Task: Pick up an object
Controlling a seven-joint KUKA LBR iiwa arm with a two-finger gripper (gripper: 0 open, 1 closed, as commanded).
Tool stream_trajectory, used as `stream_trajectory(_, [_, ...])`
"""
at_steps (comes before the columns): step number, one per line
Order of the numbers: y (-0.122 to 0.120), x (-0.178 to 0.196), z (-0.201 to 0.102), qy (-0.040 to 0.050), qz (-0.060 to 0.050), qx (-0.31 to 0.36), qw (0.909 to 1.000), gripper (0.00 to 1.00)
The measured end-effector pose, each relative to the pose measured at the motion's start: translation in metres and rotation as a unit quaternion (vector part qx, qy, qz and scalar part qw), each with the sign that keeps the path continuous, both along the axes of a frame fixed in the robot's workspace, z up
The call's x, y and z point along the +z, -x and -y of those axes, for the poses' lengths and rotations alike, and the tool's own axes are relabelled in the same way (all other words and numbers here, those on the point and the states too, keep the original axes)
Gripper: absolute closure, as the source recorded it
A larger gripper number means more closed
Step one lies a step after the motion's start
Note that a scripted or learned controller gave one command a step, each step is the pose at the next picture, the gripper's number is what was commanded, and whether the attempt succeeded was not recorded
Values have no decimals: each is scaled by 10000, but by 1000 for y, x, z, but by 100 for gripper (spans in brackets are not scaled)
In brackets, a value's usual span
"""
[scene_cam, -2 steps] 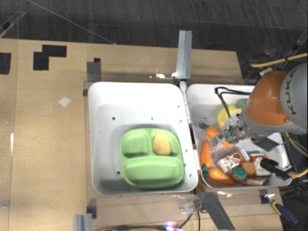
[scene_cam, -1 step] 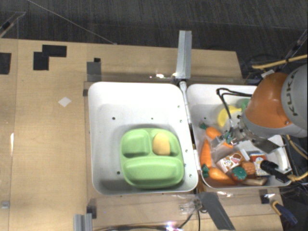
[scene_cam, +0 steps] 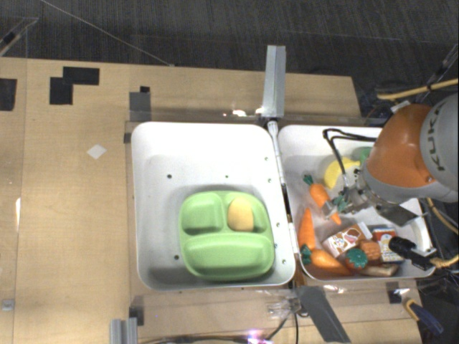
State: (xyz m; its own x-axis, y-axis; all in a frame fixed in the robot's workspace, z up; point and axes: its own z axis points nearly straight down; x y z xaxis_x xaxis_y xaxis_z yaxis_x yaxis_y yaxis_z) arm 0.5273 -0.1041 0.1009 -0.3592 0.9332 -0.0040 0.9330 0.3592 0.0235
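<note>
End effector [scene_cam: 343,201] low in right bin [scene_cam: 294,156], grip state unclear, carrots [scene_cam: 307,229] and yellow toy [scene_cam: 336,170] crowding it

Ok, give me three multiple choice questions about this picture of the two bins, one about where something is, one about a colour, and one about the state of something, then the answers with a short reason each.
1. Where does the green divided tray lie?
A. in the left bin
B. in the right bin
C. on the bench outside the bins

2. What colour is the small rounded item in the tray's upper right compartment?
A. red
B. yellow
C. blue

3. Where is the gripper?
A. over the left bin
B. beyond both bins
C. low in the right bin among the toy carrots

Answers: 1 A, the tray sits inside the left bin's walls. 2 B, it is pale yellow. 3 C, its tip is down beside the carrots.
</note>
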Motion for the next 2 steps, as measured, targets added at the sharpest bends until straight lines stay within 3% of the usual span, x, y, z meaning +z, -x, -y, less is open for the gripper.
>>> stream_trajectory(1, [9, 32, 31, 23, -113, 65, 9999, 100])
stream_trajectory(2, [-24, 137, -12, 27, -107, 180, 9998, 100])
